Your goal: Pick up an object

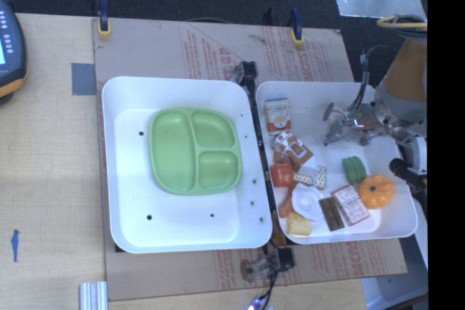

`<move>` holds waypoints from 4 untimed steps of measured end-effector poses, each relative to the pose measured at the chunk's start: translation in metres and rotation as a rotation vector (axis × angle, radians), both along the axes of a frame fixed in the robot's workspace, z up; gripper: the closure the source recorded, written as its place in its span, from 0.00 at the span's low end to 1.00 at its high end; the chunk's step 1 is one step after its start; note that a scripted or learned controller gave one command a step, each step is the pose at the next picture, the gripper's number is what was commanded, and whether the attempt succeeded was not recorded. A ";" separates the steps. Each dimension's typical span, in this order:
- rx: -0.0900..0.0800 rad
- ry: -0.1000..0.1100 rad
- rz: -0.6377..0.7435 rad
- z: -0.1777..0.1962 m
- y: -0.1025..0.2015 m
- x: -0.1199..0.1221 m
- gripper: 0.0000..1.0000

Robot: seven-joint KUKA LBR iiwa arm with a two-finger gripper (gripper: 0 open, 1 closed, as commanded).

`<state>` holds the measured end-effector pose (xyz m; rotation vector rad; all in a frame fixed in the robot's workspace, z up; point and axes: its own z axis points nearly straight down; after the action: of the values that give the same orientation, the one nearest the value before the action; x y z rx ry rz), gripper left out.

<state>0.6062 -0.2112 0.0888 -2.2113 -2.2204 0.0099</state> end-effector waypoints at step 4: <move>-0.001 -0.005 0.002 0.013 0.010 -0.070 1.00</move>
<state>0.5362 -0.2013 0.1021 -2.2126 -2.2253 0.0059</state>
